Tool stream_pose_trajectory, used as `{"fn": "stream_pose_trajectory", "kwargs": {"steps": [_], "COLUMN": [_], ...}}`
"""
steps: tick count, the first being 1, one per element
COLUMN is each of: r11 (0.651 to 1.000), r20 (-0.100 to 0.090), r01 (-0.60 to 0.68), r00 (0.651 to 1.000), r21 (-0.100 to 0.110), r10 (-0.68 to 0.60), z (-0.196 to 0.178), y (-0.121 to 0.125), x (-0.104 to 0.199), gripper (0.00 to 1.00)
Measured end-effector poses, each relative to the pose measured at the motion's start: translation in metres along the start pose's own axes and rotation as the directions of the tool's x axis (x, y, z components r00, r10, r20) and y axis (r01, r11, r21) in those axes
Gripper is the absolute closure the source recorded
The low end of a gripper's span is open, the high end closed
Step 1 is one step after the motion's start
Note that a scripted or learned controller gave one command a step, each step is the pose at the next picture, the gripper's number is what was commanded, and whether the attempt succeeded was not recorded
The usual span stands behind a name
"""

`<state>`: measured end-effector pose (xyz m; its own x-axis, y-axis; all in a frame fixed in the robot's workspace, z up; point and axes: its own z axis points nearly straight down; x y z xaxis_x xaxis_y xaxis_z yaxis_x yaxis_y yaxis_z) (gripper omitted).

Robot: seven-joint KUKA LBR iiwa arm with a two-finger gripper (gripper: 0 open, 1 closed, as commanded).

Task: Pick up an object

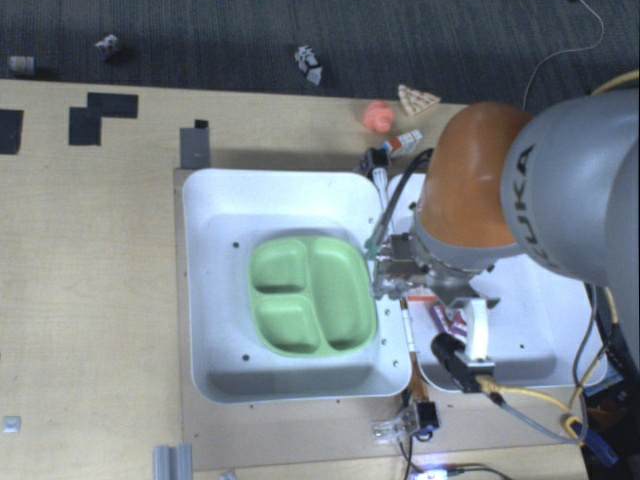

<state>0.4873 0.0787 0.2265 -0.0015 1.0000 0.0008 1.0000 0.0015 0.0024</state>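
A light green divided plate [310, 293] with three compartments lies in the left bin [215, 268], slightly right of its middle. My gripper [393, 272] hangs under the orange-banded wrist, right over the wall between the two bins and next to the plate's right rim. Nothing can be seen held in it. A small red and purple object [448, 316] lies in the right bin [535, 343], just right of the gripper and partly hidden by the arm. The arm hides most of the right bin.
On the bench behind the bins lie a pink ball [378, 117], a tan wedge [418, 99] and a small marker-like item [398, 145]. A dark grey block [194, 146] stands at the left bin's far corner. Small clutter lies on the carpet beyond.
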Motion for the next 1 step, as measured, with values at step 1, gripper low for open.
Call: {"fn": "stream_pose_trajectory", "kwargs": {"steps": [1], "r11": [1.000], "r20": [0.000], "r01": [0.001], "r00": [1.000], "r21": [-0.001], "r10": [-0.001], "z": [-0.0490], "y": [0.0589], "x": [-0.0458], "gripper": [1.00]}}
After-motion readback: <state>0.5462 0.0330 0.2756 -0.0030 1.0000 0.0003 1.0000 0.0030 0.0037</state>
